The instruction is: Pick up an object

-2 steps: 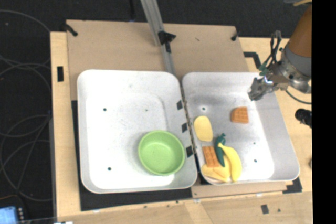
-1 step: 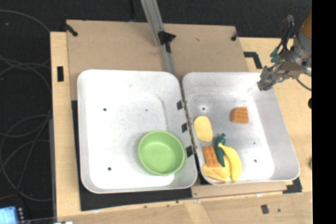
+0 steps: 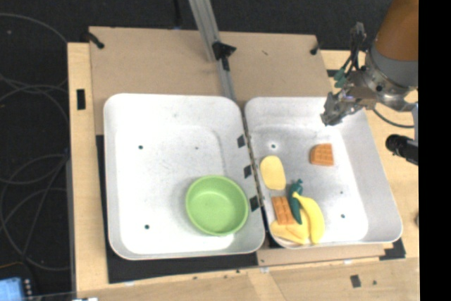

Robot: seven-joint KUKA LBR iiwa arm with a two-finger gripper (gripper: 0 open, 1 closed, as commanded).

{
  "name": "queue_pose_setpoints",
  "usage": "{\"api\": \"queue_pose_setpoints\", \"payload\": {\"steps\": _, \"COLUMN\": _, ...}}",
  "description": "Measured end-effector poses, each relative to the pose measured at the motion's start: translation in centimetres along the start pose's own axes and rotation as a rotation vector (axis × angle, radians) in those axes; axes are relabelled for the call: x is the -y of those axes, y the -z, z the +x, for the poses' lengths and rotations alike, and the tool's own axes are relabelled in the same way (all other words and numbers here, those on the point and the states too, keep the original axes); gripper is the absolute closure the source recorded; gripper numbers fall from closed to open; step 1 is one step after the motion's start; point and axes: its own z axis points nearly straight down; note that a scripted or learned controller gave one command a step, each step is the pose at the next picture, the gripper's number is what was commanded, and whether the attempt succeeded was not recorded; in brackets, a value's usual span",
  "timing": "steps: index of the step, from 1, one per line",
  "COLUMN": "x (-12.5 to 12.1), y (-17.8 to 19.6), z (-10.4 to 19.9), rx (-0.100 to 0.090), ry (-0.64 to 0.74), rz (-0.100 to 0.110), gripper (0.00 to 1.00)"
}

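In the right bin (image 3: 352, 222) lie an orange waffle-like square (image 3: 322, 155), a pale yellow oval piece (image 3: 272, 172), a banana with a green stem (image 3: 311, 215), and an orange block (image 3: 281, 209) on a small yellow item (image 3: 287, 232). A green bowl (image 3: 216, 204) sits at the front right of the left bin (image 3: 141, 123). My gripper (image 3: 332, 114) hangs over the right bin's back right part, above and behind the waffle square, with nothing visible between its tips.
A slanted metal rail (image 3: 203, 10) runs from the top down to the seam between the bins. Small black clips (image 3: 248, 169) sit along the divider. Brown board (image 3: 183, 60) lies behind the bins, with dark floor and cables on the left.
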Motion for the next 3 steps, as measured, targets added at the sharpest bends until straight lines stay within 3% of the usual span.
{"api": "queue_pose_setpoints", "payload": {"steps": 2, "x": -0.9, "y": -0.3, "z": 10.2, "rx": 0.0, "ry": 0.0, "rz": 0.0, "gripper": 1.0}}
{"api": "queue_pose_setpoints", "payload": {"steps": 3, "x": -0.8, "y": -2.7, "z": 14.9, "rx": 0.001, "ry": -0.001, "rz": 0.003, "gripper": 1.0}}
